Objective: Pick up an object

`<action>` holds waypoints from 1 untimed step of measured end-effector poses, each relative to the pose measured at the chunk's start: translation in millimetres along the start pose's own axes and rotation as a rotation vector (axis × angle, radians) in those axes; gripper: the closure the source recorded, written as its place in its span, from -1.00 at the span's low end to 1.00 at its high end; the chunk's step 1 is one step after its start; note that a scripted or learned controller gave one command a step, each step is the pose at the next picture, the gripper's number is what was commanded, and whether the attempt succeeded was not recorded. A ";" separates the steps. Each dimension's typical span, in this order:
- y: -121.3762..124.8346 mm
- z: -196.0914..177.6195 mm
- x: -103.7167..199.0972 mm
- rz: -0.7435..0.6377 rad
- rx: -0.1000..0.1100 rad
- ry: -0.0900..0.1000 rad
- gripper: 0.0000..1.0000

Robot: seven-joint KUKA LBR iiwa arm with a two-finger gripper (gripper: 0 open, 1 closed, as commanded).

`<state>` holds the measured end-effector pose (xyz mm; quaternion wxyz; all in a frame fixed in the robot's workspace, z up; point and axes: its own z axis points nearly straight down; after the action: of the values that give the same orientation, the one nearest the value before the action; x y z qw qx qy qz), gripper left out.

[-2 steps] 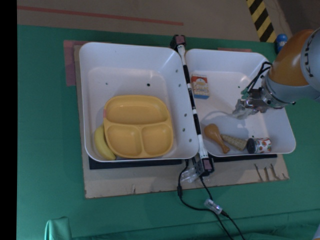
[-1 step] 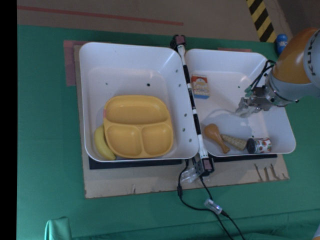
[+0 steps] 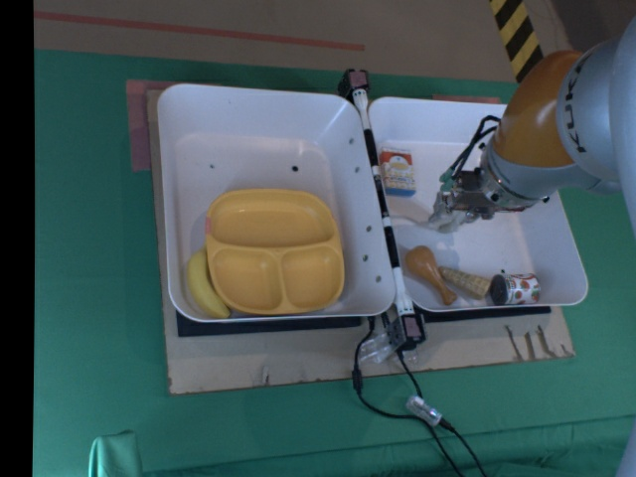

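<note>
Reaching in from three o'clock, the grey arm (image 3: 586, 107) with its orange band hangs over the right bin (image 3: 556, 256), and its gripper (image 3: 449, 215) sits low over that bin's middle; whether its jaws are open or shut cannot be told, and nothing is visibly caught between them. Beside it at nine o'clock lies the left bin (image 3: 248, 117), which bears a yellow divided plate (image 3: 275, 250) toward six o'clock, with a banana (image 3: 202, 286) pressed against the plate's eight o'clock edge. Within the right bin, a small printed carton (image 3: 398, 169) stands at the gripper's ten o'clock, near the dividing wall. A brown toy drumstick (image 3: 428, 269) lies at six o'clock from the gripper, an ice cream cone (image 3: 467, 282) just beside it, and a small patterned can (image 3: 514, 289) touches the cone's wide end.
</note>
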<state>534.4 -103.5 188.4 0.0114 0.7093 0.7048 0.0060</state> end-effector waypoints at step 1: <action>-0.3 0.6 0.2 -0.001 0.001 0.000 -1.00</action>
<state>534.1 -103.3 187.7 0.0108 0.7091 0.7050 0.0055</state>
